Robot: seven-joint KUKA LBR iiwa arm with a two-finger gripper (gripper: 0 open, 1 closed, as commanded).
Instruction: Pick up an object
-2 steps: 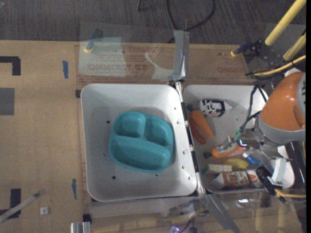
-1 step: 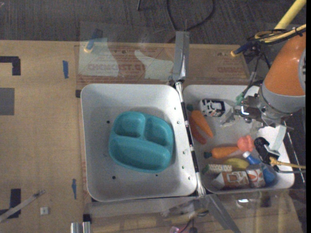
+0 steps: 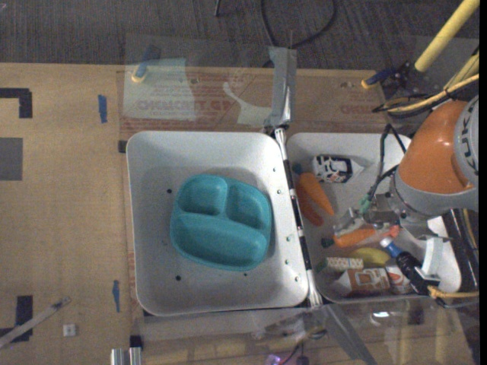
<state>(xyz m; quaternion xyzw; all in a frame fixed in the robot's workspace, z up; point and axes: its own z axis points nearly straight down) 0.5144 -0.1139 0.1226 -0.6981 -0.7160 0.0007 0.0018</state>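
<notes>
The right bin (image 3: 346, 144) holds several small items: an orange carrot (image 3: 314, 197), a black and white toy (image 3: 333, 168), an orange marker (image 3: 354, 238), a yellow piece (image 3: 371, 255), a patterned stick (image 3: 344, 264) and a small carton (image 3: 369, 281). My gripper (image 3: 367, 214) hangs low over the middle of this bin, just above the orange marker. Its metal wrist parts block the view of the fingers. The grey and orange arm (image 3: 437, 162) comes in from the right above it.
The left bin (image 3: 152, 166) carries a teal divided plate (image 3: 221, 221). A metal bracket (image 3: 281, 90) stands behind the seam between the bins. Cables and a yellow rod (image 3: 449, 29) crowd the back right. The brown bench top (image 3: 61, 226) stretches out to the left.
</notes>
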